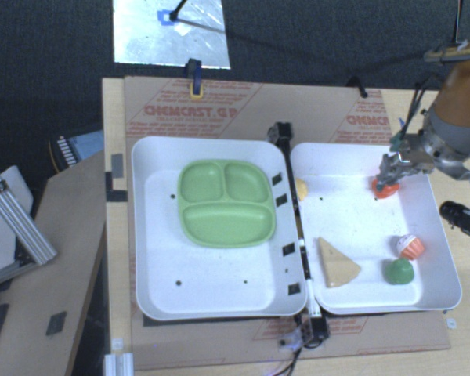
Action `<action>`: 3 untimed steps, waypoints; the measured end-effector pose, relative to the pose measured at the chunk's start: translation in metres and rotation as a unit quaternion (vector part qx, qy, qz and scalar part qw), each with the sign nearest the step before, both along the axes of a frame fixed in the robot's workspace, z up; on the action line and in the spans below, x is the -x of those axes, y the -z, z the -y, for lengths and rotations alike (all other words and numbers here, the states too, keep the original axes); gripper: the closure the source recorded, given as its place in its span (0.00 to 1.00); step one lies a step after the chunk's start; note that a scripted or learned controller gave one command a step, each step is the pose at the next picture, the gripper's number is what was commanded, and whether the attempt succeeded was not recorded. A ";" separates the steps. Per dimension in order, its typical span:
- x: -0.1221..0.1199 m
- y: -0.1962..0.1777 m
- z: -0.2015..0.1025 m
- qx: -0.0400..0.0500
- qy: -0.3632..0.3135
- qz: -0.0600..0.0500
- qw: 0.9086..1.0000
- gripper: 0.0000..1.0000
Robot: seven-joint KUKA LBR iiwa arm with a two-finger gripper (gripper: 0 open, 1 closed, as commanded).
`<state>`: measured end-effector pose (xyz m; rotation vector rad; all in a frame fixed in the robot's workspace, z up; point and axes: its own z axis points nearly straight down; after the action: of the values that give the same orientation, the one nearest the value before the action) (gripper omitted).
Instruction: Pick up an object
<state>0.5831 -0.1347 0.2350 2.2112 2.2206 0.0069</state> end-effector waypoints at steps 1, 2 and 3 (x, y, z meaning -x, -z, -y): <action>-0.002 -0.044 -0.001 0.000 0.000 -0.001 1.000 1.00; -0.015 -0.037 -0.040 -0.001 -0.001 -0.003 1.000 1.00; -0.030 -0.037 -0.099 -0.002 -0.003 -0.002 1.000 1.00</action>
<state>0.6127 -0.0361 0.2717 2.2091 2.2317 0.0064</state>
